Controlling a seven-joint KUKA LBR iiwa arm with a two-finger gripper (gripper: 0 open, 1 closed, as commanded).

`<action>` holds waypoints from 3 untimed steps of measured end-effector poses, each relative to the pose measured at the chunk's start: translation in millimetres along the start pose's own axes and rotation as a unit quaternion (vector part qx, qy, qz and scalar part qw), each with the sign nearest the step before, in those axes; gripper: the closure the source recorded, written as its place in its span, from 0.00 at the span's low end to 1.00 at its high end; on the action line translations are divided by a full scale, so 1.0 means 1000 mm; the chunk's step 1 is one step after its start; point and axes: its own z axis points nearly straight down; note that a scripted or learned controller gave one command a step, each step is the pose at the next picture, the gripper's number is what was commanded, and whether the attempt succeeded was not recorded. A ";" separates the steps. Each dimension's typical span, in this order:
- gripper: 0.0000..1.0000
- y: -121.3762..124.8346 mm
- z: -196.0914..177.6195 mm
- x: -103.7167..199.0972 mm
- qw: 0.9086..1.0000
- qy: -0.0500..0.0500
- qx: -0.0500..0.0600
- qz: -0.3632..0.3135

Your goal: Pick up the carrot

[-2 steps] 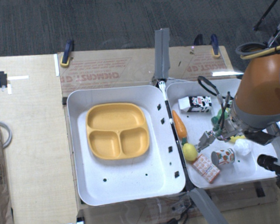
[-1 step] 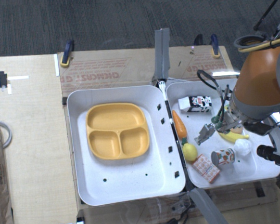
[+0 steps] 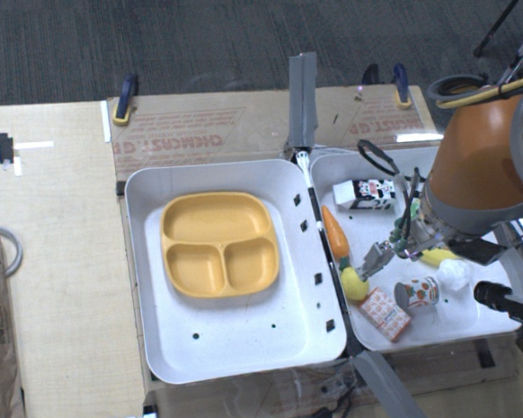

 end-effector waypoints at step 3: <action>0.00 0.011 0.025 -0.087 0.985 -0.001 -0.001 -0.174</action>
